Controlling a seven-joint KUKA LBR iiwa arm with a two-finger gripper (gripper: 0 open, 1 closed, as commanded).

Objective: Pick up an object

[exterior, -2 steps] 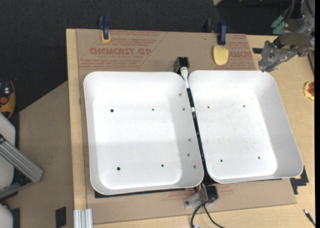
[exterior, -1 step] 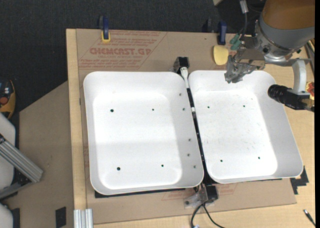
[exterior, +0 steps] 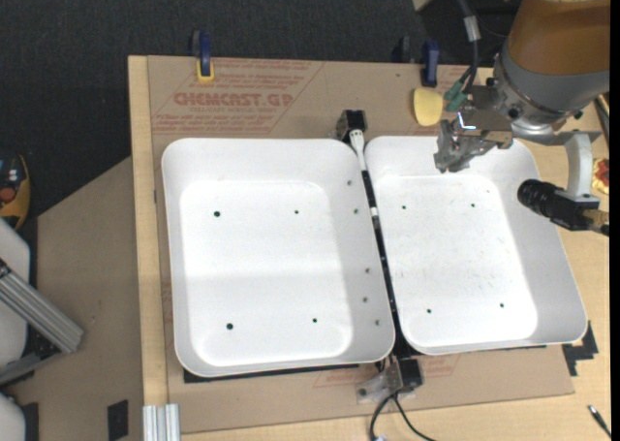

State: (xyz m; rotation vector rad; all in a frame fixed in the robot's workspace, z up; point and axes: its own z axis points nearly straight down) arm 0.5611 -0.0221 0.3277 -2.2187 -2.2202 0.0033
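Note:
My gripper [exterior: 452,159] hangs over the far edge of the right bin [exterior: 542,328], close to its back left corner. A pale yellow rounded object [exterior: 425,106] lies on the cardboard just behind that bin, up and left of the gripper. A small green piece [exterior: 453,95] shows beside it, partly hidden by the wrist. I see nothing held below the gripper. The arm's orange band [exterior: 562,3] fills the top right.
The left bin [exterior: 184,236] sits beside the right one, with a black strip [exterior: 376,226] between them. A black cylindrical part [exterior: 554,201] juts over the right bin's right rim. Blue clamps [exterior: 202,47] [exterior: 430,59] pin the cardboard's far edge.

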